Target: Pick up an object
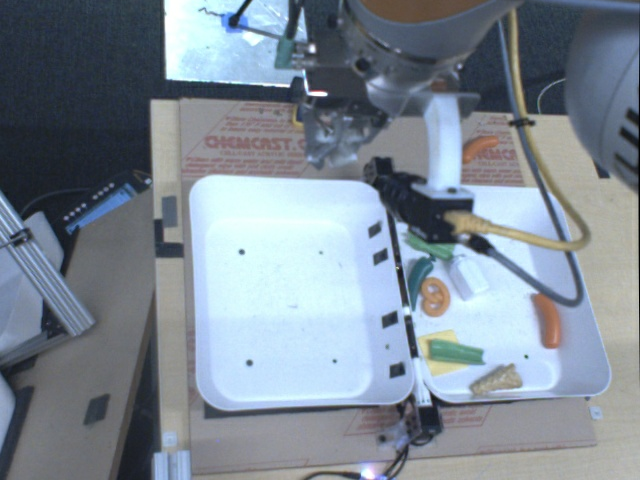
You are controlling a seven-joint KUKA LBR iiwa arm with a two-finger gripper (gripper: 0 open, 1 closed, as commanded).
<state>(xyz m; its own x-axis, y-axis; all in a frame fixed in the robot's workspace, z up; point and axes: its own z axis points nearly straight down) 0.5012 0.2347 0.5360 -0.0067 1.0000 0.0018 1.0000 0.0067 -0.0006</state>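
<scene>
My gripper [337, 140] hangs under the grey wrist, over the cardboard just behind the back rim of the left bin [210, 298]; its tip is blurred. In the right bin [585, 368] lie several small objects: a dark green pepper [420, 271], an orange pretzel [435, 296], a white block [468, 276], an orange sausage [548, 321], a green bean pod [456, 351] on a yellow piece [438, 364], and a tan cracker [497, 379]. Nothing shows in the gripper.
A black camera mount [418, 206] with a yellow cable [530, 238] hangs over the back of the right bin. An orange item [480, 148] lies on the cardboard behind that bin. A metal rail [40, 268] stands at the left.
</scene>
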